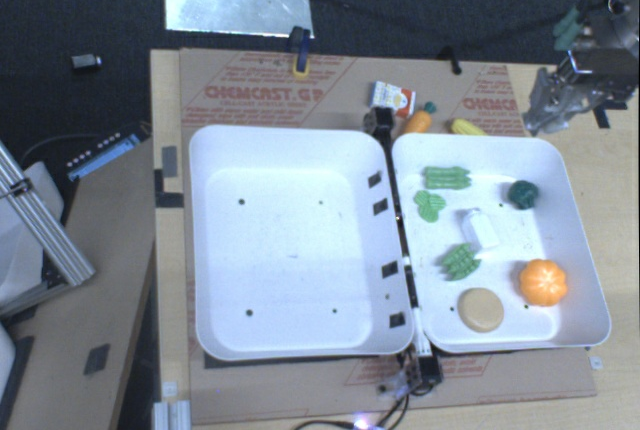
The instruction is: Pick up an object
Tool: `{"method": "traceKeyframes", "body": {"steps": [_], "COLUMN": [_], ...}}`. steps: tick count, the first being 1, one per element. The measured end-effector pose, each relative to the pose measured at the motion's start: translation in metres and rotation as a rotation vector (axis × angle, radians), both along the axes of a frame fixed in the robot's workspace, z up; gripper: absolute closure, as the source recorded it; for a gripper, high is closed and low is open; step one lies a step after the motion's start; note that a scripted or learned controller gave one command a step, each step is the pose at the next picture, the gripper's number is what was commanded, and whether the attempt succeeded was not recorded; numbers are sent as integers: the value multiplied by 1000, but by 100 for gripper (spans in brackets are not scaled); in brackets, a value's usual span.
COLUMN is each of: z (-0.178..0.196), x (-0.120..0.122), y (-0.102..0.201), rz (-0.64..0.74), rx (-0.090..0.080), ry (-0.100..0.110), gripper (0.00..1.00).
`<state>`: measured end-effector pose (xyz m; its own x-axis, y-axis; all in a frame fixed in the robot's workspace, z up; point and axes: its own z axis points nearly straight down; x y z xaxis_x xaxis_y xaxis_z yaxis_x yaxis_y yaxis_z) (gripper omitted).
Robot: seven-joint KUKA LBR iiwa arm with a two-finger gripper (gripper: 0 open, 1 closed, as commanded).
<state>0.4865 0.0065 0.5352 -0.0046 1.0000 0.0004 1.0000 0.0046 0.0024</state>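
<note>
Picking any one thing looked risky to us, because the right bin (575, 218) was crowded: an orange (542, 282) at five o'clock, a tan disc (481, 309) beside it at six, a white block (478, 228) at centre with green pieces (446, 178) at eleven and a dark green ball (523, 194) at two. We saw the gripper (552, 106) outside the bin at one o'clock, holding nothing; we could not tell how wide it stood. We judged the orange might roll, the disc might slip, and neighbours might get nudged. The left bin (290, 248) lay at nine o'clock.
</note>
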Motion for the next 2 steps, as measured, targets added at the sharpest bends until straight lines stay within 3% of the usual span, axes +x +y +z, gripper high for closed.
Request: {"method": "traceKeyframes", "body": {"steps": [1, 2], "z": [0, 12], "x": [0, 1], "y": [0, 0], "rz": [0, 4], "rx": [0, 0], "ry": [0, -3], "gripper": [0, 100]}}
